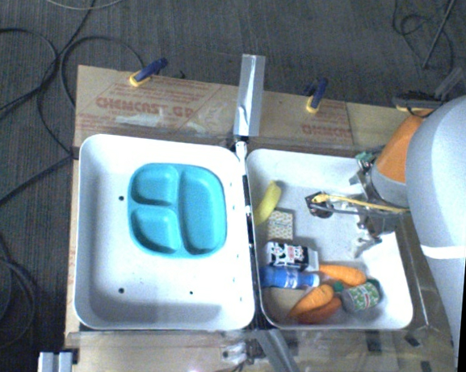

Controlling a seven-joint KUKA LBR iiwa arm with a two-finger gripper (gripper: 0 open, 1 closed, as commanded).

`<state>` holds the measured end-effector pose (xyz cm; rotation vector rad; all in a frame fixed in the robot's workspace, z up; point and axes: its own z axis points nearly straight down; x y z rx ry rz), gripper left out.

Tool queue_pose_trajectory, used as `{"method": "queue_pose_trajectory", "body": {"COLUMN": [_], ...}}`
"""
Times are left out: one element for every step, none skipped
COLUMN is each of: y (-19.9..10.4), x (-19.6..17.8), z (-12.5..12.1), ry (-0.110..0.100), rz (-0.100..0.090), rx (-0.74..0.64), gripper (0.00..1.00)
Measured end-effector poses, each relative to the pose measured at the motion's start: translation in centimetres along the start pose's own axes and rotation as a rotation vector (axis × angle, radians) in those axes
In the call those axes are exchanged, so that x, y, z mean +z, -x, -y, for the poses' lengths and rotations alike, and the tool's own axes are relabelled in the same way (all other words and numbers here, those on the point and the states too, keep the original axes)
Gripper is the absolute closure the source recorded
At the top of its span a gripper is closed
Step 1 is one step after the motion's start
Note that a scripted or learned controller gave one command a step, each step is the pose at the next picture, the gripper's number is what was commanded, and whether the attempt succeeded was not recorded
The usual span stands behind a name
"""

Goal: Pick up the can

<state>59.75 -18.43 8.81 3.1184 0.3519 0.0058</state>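
The stubby cylindrical can [362, 296] lies beside smooth orange carrots [318, 304] in the white right bin's [329, 240] near corner. The gripper [366, 237] hovers beyond, and I cannot tell its state.

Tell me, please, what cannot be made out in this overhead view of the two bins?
- Can: camera view; the label is too small and blurred to read, and it is unclear whether it touches the carrot beside it.
- Black-and-white box: camera view; the print is too small to read.
- Arm: camera view; cut off by the right edge.
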Motion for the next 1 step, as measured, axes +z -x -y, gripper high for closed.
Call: {"method": "queue_pose_trajectory", "body": {"y": [-0.03], "x": [-0.95], "z": [0.03], "ry": [-0.003], "rz": [0.000], "rx": [0.001], "gripper": [1.00]}}
